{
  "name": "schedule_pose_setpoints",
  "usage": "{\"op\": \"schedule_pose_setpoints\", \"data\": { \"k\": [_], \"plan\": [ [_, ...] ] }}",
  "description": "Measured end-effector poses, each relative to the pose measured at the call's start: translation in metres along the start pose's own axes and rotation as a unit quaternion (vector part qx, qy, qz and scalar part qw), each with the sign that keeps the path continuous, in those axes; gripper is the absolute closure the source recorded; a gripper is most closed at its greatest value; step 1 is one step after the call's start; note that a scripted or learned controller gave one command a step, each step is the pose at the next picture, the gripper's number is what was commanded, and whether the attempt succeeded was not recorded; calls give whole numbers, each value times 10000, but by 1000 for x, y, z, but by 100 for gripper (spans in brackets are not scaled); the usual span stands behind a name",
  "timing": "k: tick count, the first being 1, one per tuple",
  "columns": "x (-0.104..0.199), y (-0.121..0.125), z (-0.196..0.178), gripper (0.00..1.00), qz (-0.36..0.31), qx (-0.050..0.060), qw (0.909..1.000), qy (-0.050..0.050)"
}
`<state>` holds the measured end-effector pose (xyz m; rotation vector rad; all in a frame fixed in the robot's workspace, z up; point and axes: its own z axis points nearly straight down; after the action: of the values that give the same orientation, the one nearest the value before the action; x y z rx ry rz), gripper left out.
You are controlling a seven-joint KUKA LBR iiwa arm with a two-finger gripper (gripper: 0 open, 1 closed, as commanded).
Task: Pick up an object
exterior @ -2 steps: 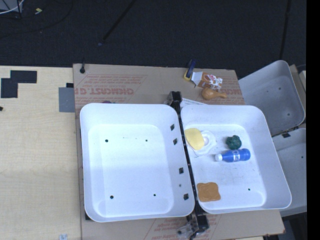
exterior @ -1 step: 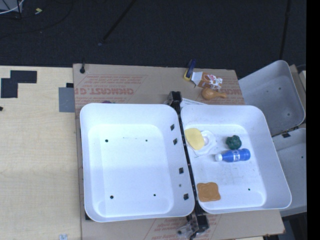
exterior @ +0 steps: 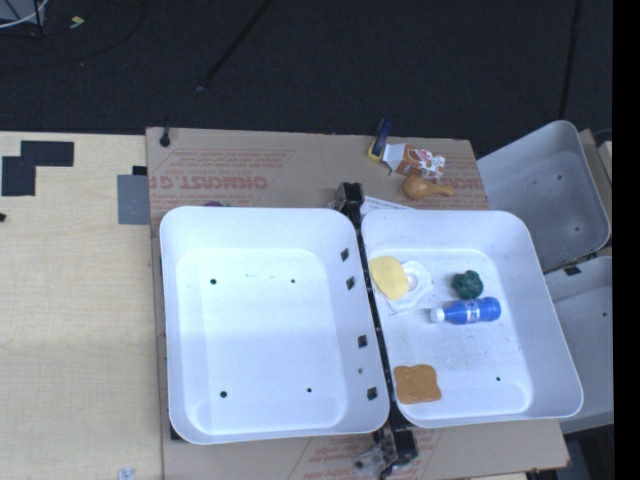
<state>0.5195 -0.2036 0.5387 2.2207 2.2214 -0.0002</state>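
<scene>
The right bin [exterior: 520,238] holds several small objects. A yellow oval piece [exterior: 391,277] lies on a clear wrapper near the bin's left wall. Toward the right of it sit a dark green lump [exterior: 466,285] and, just below, a blue bottle with a white cap [exterior: 466,312] lying on its side. A brown toast-like slab [exterior: 416,383] rests in the bin's front left corner. The left bin [exterior: 190,238] is beside it on the left.
Behind the right bin, on the cardboard sheet [exterior: 250,173], lie a tan pear-shaped toy [exterior: 424,188], a small red-and-white packet [exterior: 420,158] and a blue-and-yellow item [exterior: 379,140]. A grey metal panel [exterior: 545,183] stands at the right. A black divider clip strip [exterior: 365,308] runs between the bins.
</scene>
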Motion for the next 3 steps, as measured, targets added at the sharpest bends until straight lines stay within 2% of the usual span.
{"op": "schedule_pose_setpoints", "data": {
  "k": [1,2,3],
  "plan": [
    [30,-27,1,100,-4,10,10000,8],
    [-11,-7,30,100,13,22,10000,4],
    [0,4,0,100,0,-4,10000,-2]
  ]
}}
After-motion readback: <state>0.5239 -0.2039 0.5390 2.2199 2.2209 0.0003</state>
